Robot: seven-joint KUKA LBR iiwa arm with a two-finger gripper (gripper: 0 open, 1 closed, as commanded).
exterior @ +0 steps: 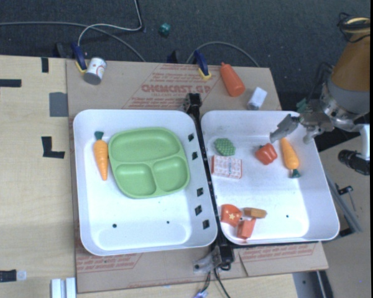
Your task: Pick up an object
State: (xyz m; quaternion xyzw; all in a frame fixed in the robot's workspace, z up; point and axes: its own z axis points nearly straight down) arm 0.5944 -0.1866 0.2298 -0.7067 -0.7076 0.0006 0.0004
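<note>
1. The likeliest target is a small red-orange toy pepper [267,154], blocky and glossy, lying in the right shallow white plastic bin [311,210] near its upper middle.
2. Just right of it lies a long orange plastic carrot [290,154] with a dark green stub at its lower end.
3. The two-finger grey gripper [293,129] hangs over the bin's upper right, just above these two pieces; its fingers look spread, with nothing between them, though the view is too coarse to be sure.
4. The arm's wrist is cut off at the right edge.
5. The right bin also holds a round green knitted-looking piece [224,146], a pink-and-white checked flat packet [227,167], and a cluster of red and orange toy foods [239,218] at its lower left, hard to tell apart.
6. The left shallow white plastic bin [137,234] holds a green three-compartment plate [150,162] and, beside it on the left, a second orange carrot [101,156].
</note>
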